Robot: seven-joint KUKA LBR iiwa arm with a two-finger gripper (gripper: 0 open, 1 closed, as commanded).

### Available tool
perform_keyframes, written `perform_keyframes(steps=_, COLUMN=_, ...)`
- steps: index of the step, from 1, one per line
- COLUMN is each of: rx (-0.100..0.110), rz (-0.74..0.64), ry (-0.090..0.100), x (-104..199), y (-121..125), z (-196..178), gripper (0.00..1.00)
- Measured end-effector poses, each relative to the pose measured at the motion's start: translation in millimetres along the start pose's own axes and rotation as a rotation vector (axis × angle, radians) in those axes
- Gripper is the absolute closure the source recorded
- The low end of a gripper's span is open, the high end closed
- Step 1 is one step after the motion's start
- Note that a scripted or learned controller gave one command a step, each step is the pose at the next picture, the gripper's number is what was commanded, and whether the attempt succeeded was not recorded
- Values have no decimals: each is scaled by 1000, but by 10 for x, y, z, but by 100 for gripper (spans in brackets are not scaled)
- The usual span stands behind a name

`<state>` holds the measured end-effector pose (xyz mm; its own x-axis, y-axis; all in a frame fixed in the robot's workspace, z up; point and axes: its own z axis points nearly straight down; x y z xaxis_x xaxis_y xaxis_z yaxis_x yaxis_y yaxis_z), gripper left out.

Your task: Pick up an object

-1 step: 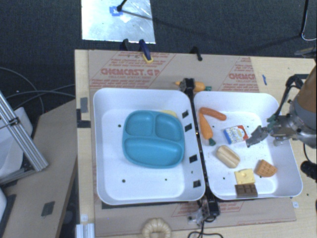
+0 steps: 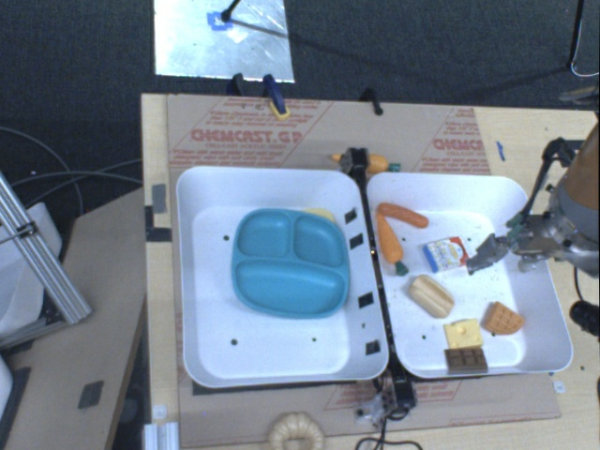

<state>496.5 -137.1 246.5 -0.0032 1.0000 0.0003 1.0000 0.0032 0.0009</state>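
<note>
left bin (image 2: 211, 345): blue plate (image 2: 289, 261) | right bin (image 2: 539, 345): carrot (image 2: 390, 243), bread roll (image 2: 431, 295), waffle (image 2: 502, 319)

A: What's in the left bin (image 2: 202, 251)?

B: 1 divided plate (image 2: 286, 261), near its middle.

A: And the right bin (image 2: 539, 279)?

B: A sausage (image 2: 403, 215) at the back, a carrot (image 2: 390, 242) beside the divider, a carton (image 2: 445, 253) mid-bin, a bread roll (image 2: 431, 295) before it, a waffle (image 2: 502, 319) rightward.

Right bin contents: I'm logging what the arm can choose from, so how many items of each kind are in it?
Orange sausage-shaped toys: 2
Small blue-and-red carton: 1
Tan bread roll: 1
Orange waffle piece: 1
Yellow cheese block: 1
Brown chocolate bar: 1
Total: 7
</note>
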Motion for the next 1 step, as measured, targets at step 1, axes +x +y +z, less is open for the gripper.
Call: perform_keyframes(steps=1, rx=3, rz=2, ry=1, x=47, y=14, z=617, gripper=0)
